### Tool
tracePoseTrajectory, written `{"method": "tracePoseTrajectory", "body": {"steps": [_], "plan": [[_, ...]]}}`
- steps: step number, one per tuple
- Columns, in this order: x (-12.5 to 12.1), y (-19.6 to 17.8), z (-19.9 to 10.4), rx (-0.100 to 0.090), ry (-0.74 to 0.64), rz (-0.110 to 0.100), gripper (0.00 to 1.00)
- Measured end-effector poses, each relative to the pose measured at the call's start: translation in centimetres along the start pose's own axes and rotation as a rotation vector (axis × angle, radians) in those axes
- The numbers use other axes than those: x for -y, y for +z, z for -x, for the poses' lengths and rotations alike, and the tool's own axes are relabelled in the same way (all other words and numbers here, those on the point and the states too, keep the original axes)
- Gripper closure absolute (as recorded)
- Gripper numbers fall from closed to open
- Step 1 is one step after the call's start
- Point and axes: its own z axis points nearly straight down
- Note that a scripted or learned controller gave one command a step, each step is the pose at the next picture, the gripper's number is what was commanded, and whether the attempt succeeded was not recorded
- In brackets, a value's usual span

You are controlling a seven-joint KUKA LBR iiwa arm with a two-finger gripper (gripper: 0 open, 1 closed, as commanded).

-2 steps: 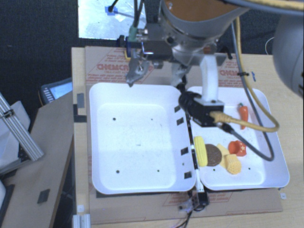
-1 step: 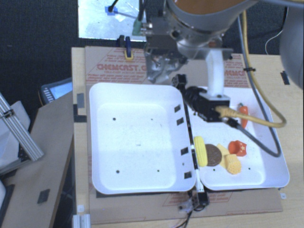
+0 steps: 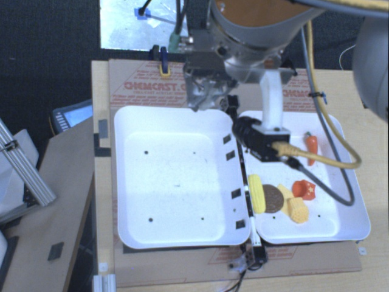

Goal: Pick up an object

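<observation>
You're in the approach step: the gripper (image 3: 209, 96) hangs above the bins' far edge, jaws' state untellable, so next descend toward the corn cob (image 3: 256, 194) in the right bin (image 3: 346, 224).

Light falls evenly from above, bright on the two white bins (image 3: 176, 181), whose floors wash out nearly to pure white (the rims cast only faint, soft shadows). The surroundings beyond the cardboard-coloured surface (image 3: 140, 84) sink into dark blue-black, save a glaring pale patch of floor (image 3: 137, 14) at the top. The whole picture is soft and slightly grainy, and the arm (image 3: 273, 11) close to the lens is blurred.
</observation>
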Motion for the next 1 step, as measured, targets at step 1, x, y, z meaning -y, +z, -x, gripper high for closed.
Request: {"method": "tracePoseTrajectory", "body": {"steps": [1], "plan": [[-2.92, 16.68, 0.81, 0.007, 0.006, -0.014, 1.00]]}}
